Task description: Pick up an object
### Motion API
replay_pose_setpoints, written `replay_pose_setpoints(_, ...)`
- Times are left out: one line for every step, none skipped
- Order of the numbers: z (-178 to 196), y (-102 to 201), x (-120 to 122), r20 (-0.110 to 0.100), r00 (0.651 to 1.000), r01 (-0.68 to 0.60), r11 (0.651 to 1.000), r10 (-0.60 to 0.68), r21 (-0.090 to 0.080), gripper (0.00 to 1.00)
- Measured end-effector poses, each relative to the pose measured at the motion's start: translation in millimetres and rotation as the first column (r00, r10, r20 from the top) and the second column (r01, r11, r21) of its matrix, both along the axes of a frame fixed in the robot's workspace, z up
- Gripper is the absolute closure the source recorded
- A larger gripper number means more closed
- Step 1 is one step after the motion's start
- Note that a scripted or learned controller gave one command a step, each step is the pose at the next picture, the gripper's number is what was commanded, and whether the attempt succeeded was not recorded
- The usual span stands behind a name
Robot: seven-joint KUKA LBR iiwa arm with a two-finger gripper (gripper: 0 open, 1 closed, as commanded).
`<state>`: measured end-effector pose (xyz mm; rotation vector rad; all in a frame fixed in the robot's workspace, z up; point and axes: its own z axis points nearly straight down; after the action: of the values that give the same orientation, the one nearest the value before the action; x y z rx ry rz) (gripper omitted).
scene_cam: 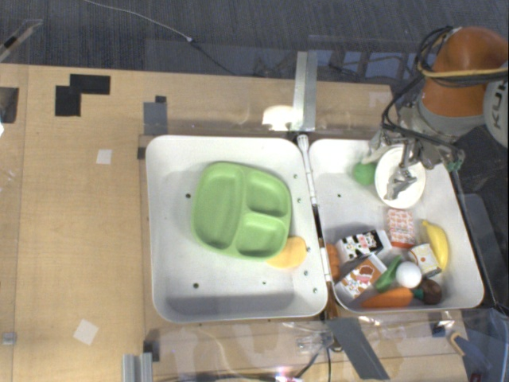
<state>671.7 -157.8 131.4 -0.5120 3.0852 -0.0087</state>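
Two shallow white bins sit side by side on the pale wooden desk. Left bin: a smooth green divided plate, an orange-yellow piece touching its lower right edge. Right bin: a heap of toy food low down, with a curved yellow banana, an orange carrot and a white ball. Gripper hangs over that bin's upper part, above a round white disc, well apart from the banana. Fingers: whether they're clenched or released, I can't tell.

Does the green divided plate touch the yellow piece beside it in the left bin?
Touching. The camera view shows the yellow piece lying against the green plate's lower right rim, with no white bin floor between them.
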Motion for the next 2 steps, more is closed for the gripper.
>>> replay_pose_setpoints(-41,48,-5,0.002,1.000,-0.002,1.000,0.002,0.002,0.00)
replay_pose_setpoints(-24,48,0,0.018,1.000,-0.001,1.000,0.001,0.000,1.00)
